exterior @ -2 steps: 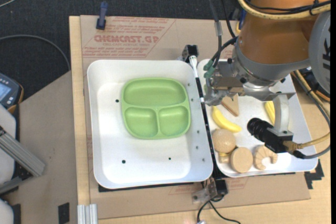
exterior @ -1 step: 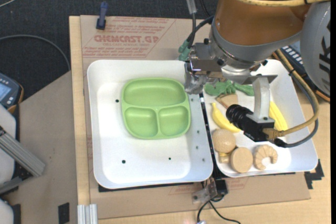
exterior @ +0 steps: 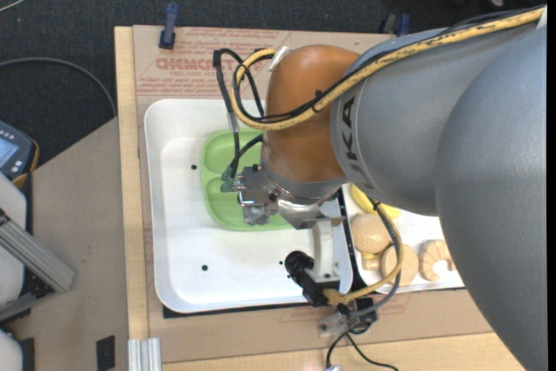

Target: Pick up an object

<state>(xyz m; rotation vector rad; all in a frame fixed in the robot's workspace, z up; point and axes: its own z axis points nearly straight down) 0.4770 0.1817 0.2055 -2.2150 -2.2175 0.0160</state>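
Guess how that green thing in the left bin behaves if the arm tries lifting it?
The green object looks flat and plate-like with a rounded edge, so probably stiff and light. It lies low on the left bin floor, so it likely slides rather than lifts. Much is hidden under the arm.

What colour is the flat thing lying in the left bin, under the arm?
Light green. The plate shows best in the camera view, partly covered by the arm.

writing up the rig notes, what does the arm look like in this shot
The arm is a thick, smooth grey body with dark lettering, ending in a rounded orange band above a metal wrist. A yellow-and-black braided cable runs along it, and black and yellow wires loop beside the band.
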